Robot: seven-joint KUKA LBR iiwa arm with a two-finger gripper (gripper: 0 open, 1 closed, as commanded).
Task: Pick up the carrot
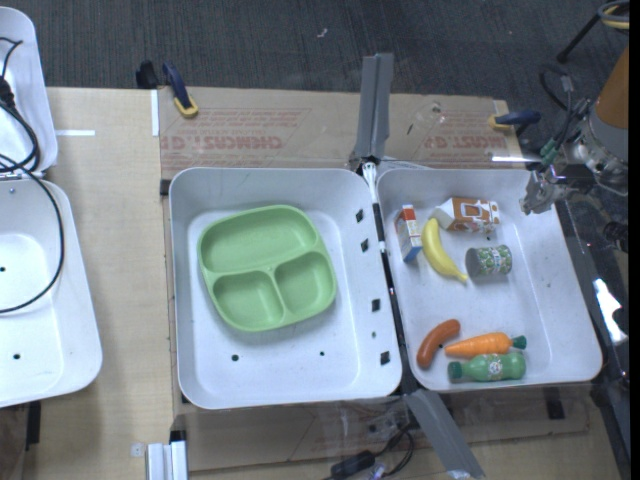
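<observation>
One tapered, smooth orange carrot (479, 345)

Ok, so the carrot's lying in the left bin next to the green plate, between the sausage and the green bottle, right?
Not quite. The carrot lies in the right bin, not the left; the green plate sits alone in the left bin. The rest holds: the camera view shows it between the sausage and the green bottle.

Item: my bench (100, 118), light wood top. Directly on it: left white bin (190, 368), taken as landmark; right white bin (575, 308) touching its right side; brown printed cardboard sheet (270, 128) just behind it; blue-and-yellow clamp (178, 90) near its back left corner.
</observation>
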